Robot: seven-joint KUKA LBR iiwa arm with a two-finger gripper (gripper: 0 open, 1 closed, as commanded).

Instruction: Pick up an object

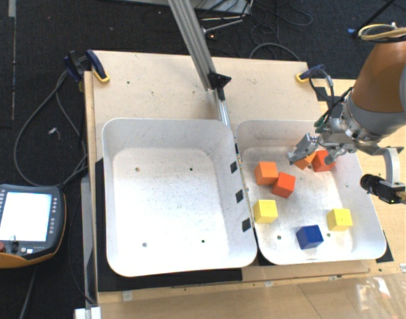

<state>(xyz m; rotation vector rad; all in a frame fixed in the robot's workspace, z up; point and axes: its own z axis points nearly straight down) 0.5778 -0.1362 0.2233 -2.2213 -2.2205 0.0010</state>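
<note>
Camera view shows the gripper apparently clamping an orange block at the right bin's one o'clock; a shallow corner hold could slip.

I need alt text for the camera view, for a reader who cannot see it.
A grey-and-orange robot arm's pincer is at an orange block in the right bin, which also holds two more orange blocks, two yellow blocks and a blue block.

Bright even overhead light, soft shadows; sharp centre, arm perhaps slightly blurred.
</note>
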